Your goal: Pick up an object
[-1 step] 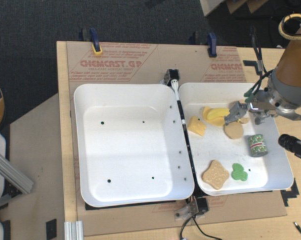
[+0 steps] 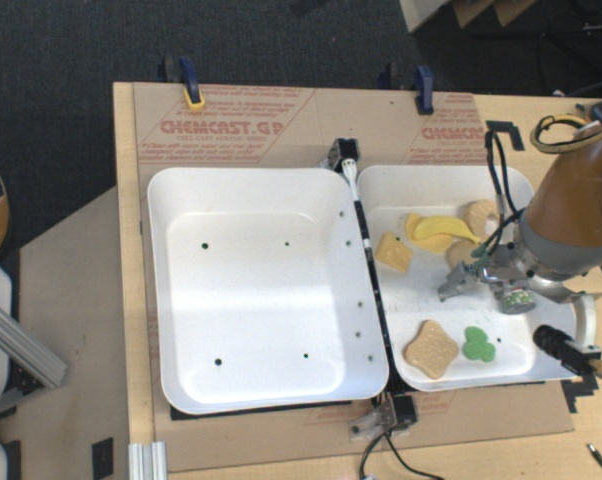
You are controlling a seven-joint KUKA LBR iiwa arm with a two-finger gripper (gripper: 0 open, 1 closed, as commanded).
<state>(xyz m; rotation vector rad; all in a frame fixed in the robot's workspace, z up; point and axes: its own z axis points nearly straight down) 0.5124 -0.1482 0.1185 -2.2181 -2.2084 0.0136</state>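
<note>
My gripper (image 2: 468, 272) hangs low over the middle of the right bin (image 2: 413, 181), under the grey wrist and its orange band. Just up and left of it lies a yellow banana-shaped piece (image 2: 438, 230), and a tan lump (image 2: 478, 213) sits beside the wrist. Further left, near the divider, a yellow cheese-like block (image 2: 393, 253) rests on the bin floor. In the bin's front part lie a slice of toast (image 2: 431, 349) and a small green broccoli-like piece (image 2: 478, 345). Nothing is visibly held.
The left bin (image 2: 171, 268) lies beside the right one, and a black divider strip (image 2: 366, 258) runs between them. The arm's body and black cables (image 2: 496, 173) cover the right bin's right side. Blue clamps (image 2: 190, 76) hold the board's far edge.
</note>
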